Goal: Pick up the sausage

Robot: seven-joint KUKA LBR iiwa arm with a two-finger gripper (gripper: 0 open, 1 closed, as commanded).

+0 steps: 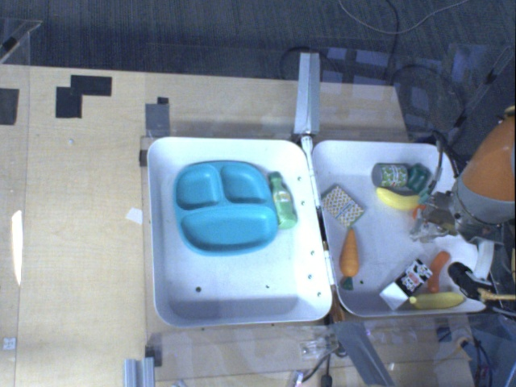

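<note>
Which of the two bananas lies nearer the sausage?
The lower banana, along the right bin's front edge, just below the sausage; the other banana lies up beside the can.

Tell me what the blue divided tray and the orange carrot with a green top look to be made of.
The blue divided tray looks like moulded plastic, matte to satin: uniform colour, soft rounded compartment edges, faint sheen. The orange carrot with a green top is probably a plastic or rubber toy: flat even colour, smooth surface; the picture is too coarse to be sure.
</note>
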